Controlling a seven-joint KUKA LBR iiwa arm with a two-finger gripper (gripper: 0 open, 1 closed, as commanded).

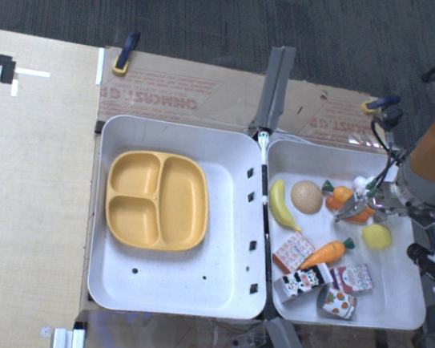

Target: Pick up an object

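Camera view: whether the fingers (356, 204) are spread or closed cannot be told, since they sit low among the toys near the right bin's (414, 320) far edge, right over an orange fruit (343, 198) (possibly touching it). The crowding is the risk: a yellow lemon (377, 236) lies just beside, a tan round thing (306, 196) and a banana (282, 205) nearer the bins' shared edge. A closing grasp could glance off round fruit or nudge neighbours, coming up with nothing.

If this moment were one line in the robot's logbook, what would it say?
stage: reaching | gripper: low in right bin, at orange toy | grasp: unconfirmed | yellow tray: left bin
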